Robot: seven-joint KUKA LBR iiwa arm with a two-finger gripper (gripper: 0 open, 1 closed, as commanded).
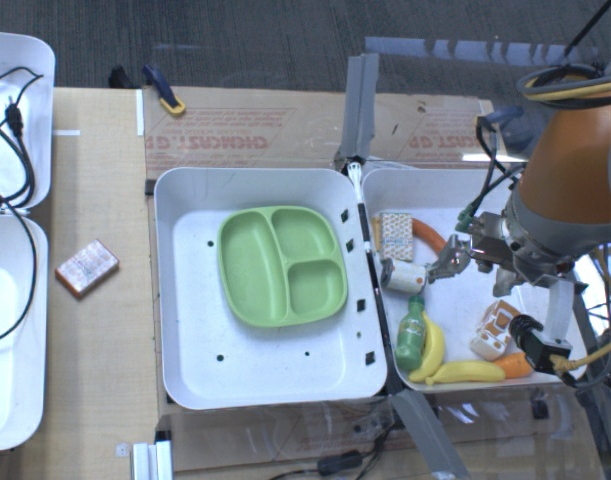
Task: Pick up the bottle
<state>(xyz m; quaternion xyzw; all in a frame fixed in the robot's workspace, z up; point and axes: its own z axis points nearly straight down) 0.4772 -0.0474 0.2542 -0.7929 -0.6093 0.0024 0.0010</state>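
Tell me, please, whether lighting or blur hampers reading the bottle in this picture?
Camera view: even, soft lighting, faint shadows; the green bottle is small but sharp against the white right bin; the arm's orange band looks slightly soft; mild glare on the bench's clear sheet.

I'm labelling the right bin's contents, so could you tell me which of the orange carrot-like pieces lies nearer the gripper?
The carrot at the bin's far side, beside the patterned packet, is nearer the gripper. The other orange piece lies at the near edge, by the banana.

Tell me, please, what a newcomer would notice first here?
The green plate lies in the middle of the left bin. The arm with its orange band hangs over the right bin, where a green bottle stands beside a banana.
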